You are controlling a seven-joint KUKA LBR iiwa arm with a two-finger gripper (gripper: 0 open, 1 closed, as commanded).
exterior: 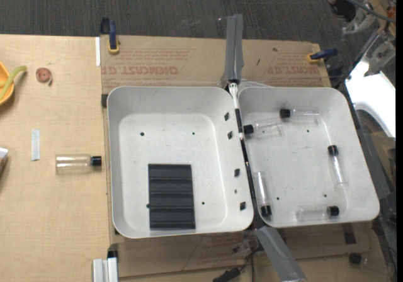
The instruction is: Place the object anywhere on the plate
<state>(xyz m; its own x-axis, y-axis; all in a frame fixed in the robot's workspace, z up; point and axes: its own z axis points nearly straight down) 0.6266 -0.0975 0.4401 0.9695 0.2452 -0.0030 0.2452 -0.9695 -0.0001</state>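
- Task object: one of five clear vials (296, 112) with black caps, all lying flat in the right bin (296, 164). The task does not name which one. Every vial sits well apart from the jaws, below them and towards the view's left.
- Jaws: at the end of the arm (376, 48), off beyond the right bin's far right corner. Whether they stand wide or narrow cannot be told.
- Step in hand (judged): approach for the pick. No vial lies on the plate (170, 197).
- Procedure: select a vial with free floor on both long sides. The one nearest the jaws, by the far wall, looks suitable. Those close against the near wall and the centre divider leave less room for a jaw.
- Procedure: set the jaws across the vial's long axis and close on the body at mid-length, not on the cap. Descend squarely, because a smooth round body is likely to roll or slip.
- Object appearance: slender transparent tubes, faint against the white floor. The small black cap is the clearest cue to each vial's direction.
- Plate: a black ribbed rectangle in the left bin (170, 133), far from the jaws across the divider. Laying the vial along the ribs should check rolling.
- Outward: a stouter clear bottle (75, 162) with a black cap lies on the tabletop (56, 224), farthest from the jaws, outside both bins.
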